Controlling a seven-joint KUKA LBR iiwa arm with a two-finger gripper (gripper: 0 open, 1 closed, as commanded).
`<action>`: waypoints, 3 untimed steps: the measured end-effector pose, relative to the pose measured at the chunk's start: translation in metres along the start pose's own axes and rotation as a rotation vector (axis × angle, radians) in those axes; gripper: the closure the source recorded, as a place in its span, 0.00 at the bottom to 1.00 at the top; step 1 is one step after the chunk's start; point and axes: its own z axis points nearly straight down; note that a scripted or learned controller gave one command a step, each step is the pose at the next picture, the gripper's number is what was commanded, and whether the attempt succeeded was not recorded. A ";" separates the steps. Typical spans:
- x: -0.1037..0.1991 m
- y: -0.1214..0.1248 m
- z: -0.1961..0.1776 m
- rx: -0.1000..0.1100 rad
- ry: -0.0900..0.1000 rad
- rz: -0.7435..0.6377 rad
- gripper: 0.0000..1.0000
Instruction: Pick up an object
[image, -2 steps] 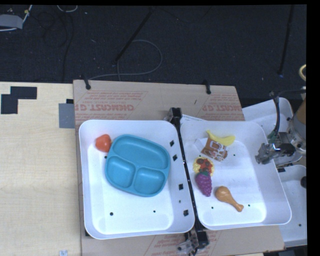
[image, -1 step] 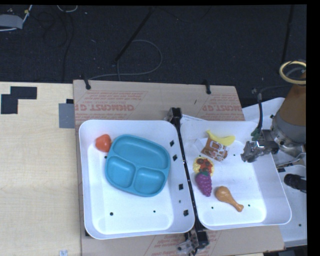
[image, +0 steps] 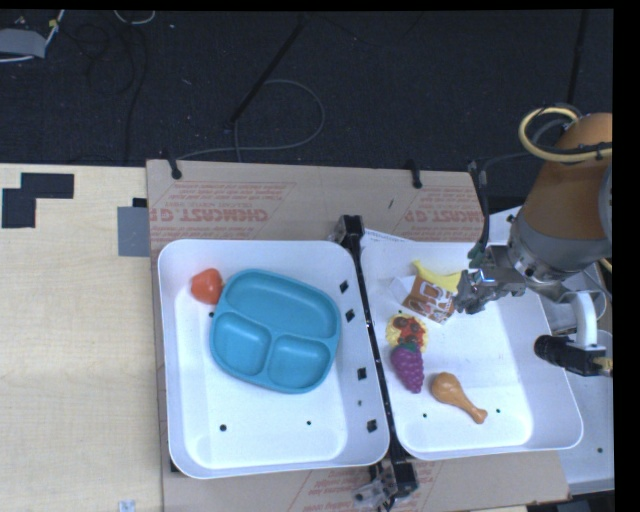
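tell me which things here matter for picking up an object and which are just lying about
In play, right bin:
gripper
small snack packet
yellow toy
purple grapes
drumstick
small red-yellow toy

Lying about, left bin:
blue divided plate
orange-red toy

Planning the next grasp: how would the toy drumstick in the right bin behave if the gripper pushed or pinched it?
The drumstick looks like moulded plastic, so probably stiff and light. Its rounded fat end and thin handle suggest it would pivot or roll away when nudged. The glossy, tapering surface might slip from the gripper unless pinched across the fat end.
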 end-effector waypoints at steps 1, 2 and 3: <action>0.050 0.021 0.009 0.001 -0.001 0.002 1.00; 0.096 0.042 0.011 0.001 0.000 0.001 1.00; 0.152 0.046 0.001 0.001 0.000 0.001 1.00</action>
